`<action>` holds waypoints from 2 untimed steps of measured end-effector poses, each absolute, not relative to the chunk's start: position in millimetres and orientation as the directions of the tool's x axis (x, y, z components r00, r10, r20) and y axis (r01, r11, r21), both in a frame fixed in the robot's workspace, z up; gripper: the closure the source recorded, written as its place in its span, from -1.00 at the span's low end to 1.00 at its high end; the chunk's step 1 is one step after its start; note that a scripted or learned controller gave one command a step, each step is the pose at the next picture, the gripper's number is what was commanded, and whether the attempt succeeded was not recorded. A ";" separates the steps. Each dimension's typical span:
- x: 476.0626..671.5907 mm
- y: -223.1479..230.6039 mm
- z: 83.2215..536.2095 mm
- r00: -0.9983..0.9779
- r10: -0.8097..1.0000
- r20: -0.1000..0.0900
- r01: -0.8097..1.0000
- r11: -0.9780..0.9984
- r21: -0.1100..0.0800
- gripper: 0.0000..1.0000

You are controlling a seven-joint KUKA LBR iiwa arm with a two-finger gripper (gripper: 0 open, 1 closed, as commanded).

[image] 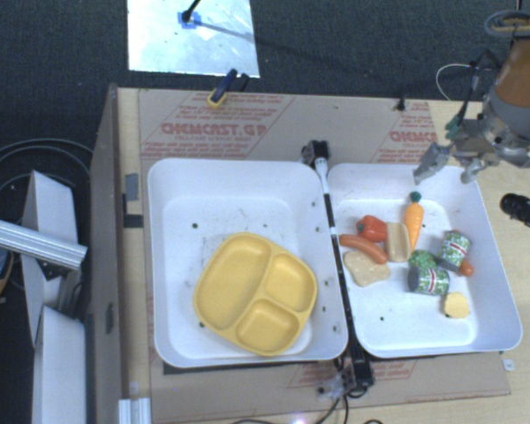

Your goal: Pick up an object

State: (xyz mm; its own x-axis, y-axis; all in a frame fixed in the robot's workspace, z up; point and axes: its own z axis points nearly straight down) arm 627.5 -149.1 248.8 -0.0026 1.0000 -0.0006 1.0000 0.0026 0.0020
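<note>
Two bins were set side by side. In the left bin (172, 237) a divided plate (255, 292) was laid toward the near side. In the right bin (490, 316) were clustered a toy carrot (412, 222), two cans (429, 280) and other play food. The gripper (449, 161) was positioned above its far edge.

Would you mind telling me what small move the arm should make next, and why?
Probably a short descent toward the carrot. The pincer hangs open above the far rim of the right bin, gripping nothing, and the carrot lies just below it in the camera view, at the near edge of the food cluster, so it looks the easiest item to reach.
</note>
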 end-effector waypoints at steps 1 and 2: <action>612.0 -171.5 175.2 -0.001 1.000 0.000 1.000 0.001 0.000 -1.00; 623.3 -172.6 95.7 -0.002 1.000 -0.002 1.000 0.003 0.005 -1.00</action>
State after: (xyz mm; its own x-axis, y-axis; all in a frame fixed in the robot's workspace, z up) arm 623.3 -172.6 95.7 -0.0025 1.0000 -0.0016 1.0000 0.0025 0.0045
